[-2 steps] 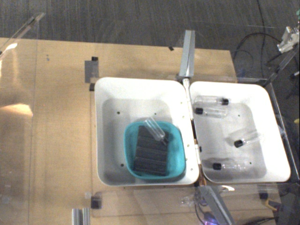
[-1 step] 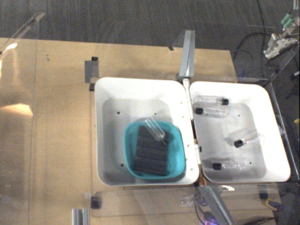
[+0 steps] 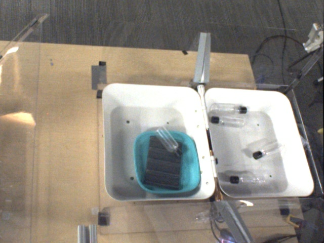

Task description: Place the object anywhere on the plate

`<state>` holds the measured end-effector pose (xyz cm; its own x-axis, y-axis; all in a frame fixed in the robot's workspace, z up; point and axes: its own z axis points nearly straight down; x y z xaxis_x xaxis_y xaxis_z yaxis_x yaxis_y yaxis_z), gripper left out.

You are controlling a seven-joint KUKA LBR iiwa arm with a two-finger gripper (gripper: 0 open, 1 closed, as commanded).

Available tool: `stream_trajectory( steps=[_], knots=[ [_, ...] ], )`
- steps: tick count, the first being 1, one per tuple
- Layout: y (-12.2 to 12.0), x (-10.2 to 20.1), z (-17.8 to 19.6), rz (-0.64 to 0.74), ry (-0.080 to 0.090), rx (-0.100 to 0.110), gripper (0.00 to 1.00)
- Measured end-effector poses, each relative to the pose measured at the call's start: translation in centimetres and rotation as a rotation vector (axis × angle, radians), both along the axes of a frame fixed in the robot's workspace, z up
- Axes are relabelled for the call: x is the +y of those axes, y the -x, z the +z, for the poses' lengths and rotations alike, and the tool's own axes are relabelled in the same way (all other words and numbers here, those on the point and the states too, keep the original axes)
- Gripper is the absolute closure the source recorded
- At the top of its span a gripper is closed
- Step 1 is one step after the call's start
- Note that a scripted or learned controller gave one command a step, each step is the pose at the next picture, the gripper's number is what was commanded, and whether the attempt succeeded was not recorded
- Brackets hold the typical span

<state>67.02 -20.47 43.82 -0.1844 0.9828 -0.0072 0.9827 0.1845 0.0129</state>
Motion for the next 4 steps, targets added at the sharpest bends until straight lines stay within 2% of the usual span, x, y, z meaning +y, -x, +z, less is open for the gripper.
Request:
stream_trajectory(
  steps=[1, 2, 3, 4],
  knots=[
    [0.0, 0.1, -0.1, 0.072, 0.001, 0.002, 1.00],
    [0.0, 6.1, -0.1, 0.073, -0.002, 0.004, 1.00],
    [0.0, 11.3, -0.1, 0.166, -0.002, 0.004, 1.00],
    [0.0, 15.5, -21.3, 0.299, -0.002, 0.008, 1.00]
  ],
)
